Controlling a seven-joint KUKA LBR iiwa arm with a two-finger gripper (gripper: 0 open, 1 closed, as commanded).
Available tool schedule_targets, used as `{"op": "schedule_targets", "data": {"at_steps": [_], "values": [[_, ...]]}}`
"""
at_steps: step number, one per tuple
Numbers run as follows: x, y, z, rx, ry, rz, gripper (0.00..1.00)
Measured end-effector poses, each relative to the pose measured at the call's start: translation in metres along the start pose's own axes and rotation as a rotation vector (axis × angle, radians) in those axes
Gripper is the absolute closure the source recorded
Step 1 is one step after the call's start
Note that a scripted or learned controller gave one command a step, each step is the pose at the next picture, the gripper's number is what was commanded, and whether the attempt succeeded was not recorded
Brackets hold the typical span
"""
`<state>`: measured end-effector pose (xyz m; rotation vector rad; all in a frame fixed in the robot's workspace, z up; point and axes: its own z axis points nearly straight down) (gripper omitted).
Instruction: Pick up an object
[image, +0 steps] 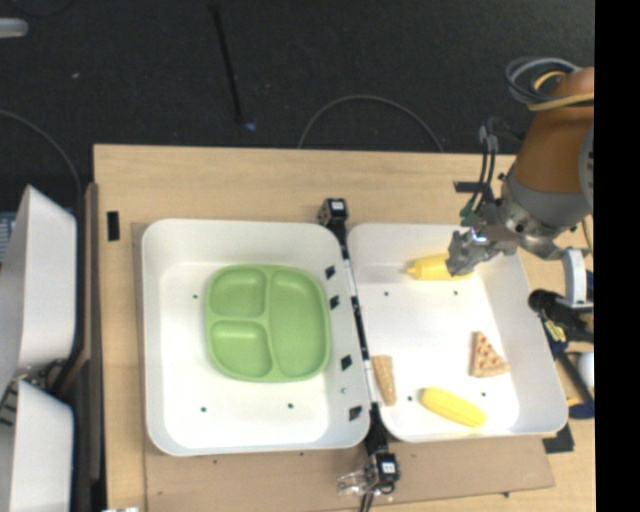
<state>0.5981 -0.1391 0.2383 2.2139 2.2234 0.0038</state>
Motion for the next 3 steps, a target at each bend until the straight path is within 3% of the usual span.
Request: {"op": "schedule_targets", "data": {"at_steps": [2, 3], "values": [[0.103, 0.027, -0.016, 0.001, 0.002, -0.003, 1.0], [0.153, 0.043, -0.003, 0.003, 0.0, -0.001, 1.0]]}}
